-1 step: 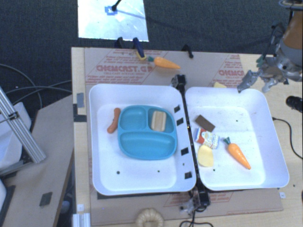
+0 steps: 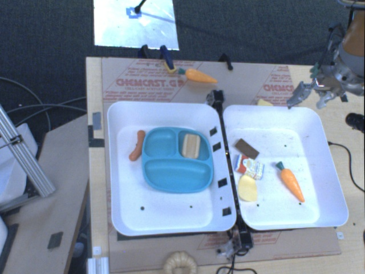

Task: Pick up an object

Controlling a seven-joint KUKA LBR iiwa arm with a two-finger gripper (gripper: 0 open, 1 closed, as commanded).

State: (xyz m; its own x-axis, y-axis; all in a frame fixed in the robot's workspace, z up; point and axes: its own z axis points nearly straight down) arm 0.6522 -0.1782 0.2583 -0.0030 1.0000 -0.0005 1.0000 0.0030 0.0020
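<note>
While the end effector (image 2: 312, 93) is held spread and empty above the right bin's (image 2: 328, 147) far right corner, the carrot (image 2: 291, 182) is seen near its right wall.

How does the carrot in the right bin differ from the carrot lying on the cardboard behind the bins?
The bin carrot lies inside the right bin, tip toward the camera, leaves away. The cardboard carrot lies outside both bins, nearly crosswise, leaves to the view's left. It looks paler. Both are orange with green tops.
</note>
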